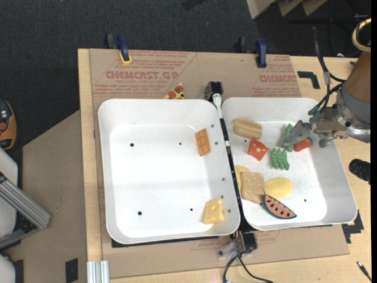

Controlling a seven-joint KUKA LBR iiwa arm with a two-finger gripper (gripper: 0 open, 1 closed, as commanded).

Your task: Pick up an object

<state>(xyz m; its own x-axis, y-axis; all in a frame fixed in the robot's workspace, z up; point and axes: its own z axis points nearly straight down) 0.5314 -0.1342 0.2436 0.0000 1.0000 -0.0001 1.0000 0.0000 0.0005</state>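
My gripper (297, 137) is low over the far right part of the right bin (336, 184), reaching in from the right. A small red and green piece (302, 146) lies right at its tip, partly covered by it; whether it is gripped cannot be made out. Just left of it sit a green toy vegetable (279, 158), a red block (257, 150) and a tan bread roll (247, 128). Nearer the front lie a cracker (251, 184), a yellow lemon (277, 187) and a watermelon slice (278, 207).
The left bin (147, 181) holds an orange waffle piece (202, 141) by its right wall and a yellow cheese wedge (214, 211) in its front right corner. Blue clamps (123, 47) hold the cardboard base at the back. A cable (321, 93) runs behind the arm.
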